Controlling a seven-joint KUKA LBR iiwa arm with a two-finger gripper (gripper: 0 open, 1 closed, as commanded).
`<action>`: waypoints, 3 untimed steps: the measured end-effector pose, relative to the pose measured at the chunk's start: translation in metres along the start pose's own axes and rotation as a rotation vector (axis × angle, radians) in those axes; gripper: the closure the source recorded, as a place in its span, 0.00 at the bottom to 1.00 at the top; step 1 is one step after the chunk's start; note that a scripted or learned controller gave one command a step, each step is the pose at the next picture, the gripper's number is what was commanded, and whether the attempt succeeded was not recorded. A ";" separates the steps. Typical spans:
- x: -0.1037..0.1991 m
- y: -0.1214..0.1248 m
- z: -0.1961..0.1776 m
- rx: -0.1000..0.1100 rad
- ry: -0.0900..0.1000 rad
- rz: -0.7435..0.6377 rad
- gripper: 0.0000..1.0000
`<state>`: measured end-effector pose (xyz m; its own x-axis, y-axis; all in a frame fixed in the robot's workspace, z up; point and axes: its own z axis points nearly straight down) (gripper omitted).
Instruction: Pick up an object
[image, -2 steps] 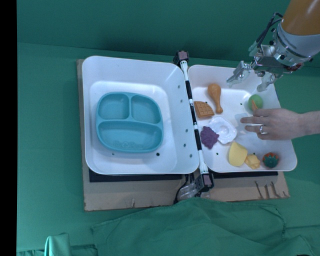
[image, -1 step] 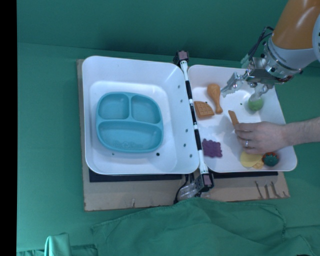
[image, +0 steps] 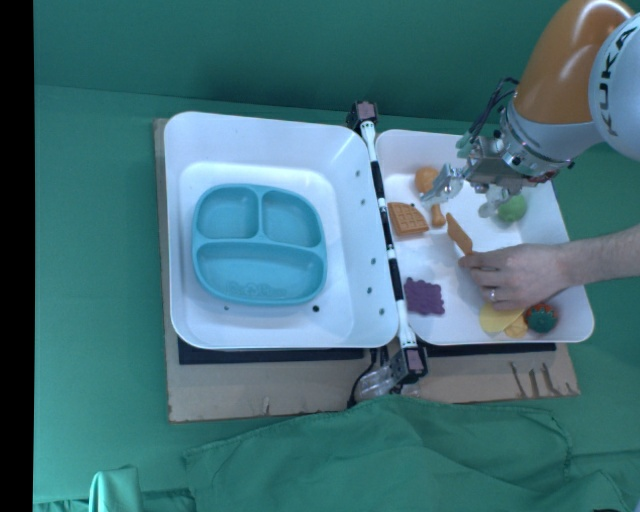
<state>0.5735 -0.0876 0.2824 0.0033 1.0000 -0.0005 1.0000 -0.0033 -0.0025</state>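
Observation:
The right bin (image: 560, 215) holds several toy foods: a waffle (image: 407, 218), a purple grape bunch (image: 424, 296), an orange piece (image: 427, 179), a small carrot (image: 438, 214), an orange wedge (image: 459, 234), a green ball (image: 513, 208), a yellow piece (image: 497, 321) and a red-green ball (image: 542, 318). My gripper (image: 468, 193) hangs above the bin's far part, its fingers open and spread, one near the orange piece, the other beside the green ball. Nothing sits between them.
A person's hand (image: 520, 272) reaches in from the right and rests in the right bin, touching the orange wedge. The left bin (image: 190, 150) holds a teal divided plate (image: 259, 243). Green cloth (image: 400, 460) lies in front of the bench.

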 end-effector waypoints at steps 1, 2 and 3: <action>-0.008 -0.004 0.058 0.002 0.000 0.002 0.00; -0.010 -0.002 0.100 -0.011 -0.001 0.001 0.00; -0.012 0.001 0.084 -0.025 -0.006 0.004 1.00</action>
<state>0.5742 -0.0997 0.1985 0.0075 0.9999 -0.0066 0.9997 -0.0073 0.0224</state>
